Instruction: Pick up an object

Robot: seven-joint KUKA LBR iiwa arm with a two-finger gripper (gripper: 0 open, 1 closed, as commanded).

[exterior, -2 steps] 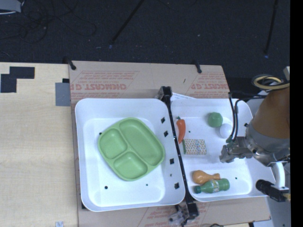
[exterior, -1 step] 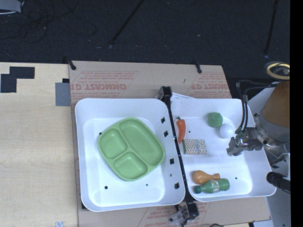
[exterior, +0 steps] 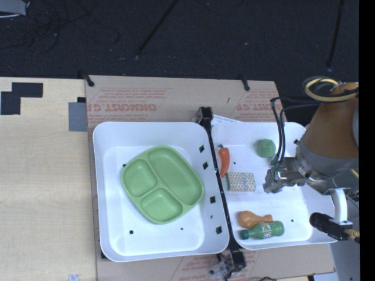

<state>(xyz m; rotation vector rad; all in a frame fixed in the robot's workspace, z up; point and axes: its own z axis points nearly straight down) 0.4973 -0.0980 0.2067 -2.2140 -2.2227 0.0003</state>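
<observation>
Left bin (exterior: 111,157) — green divided plate (exterior: 162,183), centred.
Right bin (exterior: 293,134) — orange carrot (exterior: 224,160) at left wall; speckled sponge block (exterior: 241,181) just right of it; green ball (exterior: 265,147) farther back; tan drumstick toy (exterior: 254,219) and green bottle (exterior: 263,231) near front, lying side by side.
Gripper (exterior: 275,180) — low over bin, right of sponge block; finger state indiscernible, nothing seen held.

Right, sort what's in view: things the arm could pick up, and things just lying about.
Could be picked up, all in the right bin:
green ball
orange carrot
speckled block
tan toy
green bottle
The gripper hovers beside the block.

Lying about:
green divided plate in the left bin
cardboard sheet
</observation>
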